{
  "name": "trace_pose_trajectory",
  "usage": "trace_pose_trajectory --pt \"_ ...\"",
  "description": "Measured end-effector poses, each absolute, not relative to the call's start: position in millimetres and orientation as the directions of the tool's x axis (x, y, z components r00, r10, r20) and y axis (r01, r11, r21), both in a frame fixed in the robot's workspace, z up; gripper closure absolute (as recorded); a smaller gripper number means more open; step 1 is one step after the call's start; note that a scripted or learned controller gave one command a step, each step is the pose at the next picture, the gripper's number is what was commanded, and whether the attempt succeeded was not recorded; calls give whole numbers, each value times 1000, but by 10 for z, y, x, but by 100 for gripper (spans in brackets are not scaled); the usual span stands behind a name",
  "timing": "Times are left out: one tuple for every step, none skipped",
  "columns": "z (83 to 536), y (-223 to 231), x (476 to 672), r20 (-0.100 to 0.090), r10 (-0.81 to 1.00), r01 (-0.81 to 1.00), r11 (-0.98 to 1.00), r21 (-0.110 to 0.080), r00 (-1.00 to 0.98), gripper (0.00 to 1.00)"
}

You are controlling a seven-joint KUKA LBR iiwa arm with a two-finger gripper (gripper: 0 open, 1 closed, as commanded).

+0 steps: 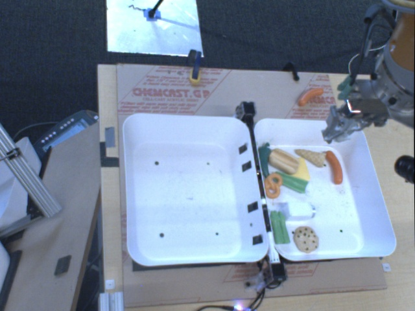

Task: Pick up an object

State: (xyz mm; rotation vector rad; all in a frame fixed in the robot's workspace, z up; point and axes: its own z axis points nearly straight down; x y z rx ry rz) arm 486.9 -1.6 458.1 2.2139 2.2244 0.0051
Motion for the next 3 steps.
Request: trace_pose_trajectory --pt "4662 32 4868 0 1000 1000 4 3 -4 100" --pt "4672 96 4868 0 1000 1000 4 3 -4 100" --pt "4811 124 4868 0 1000 1000 4 4 -4 100"
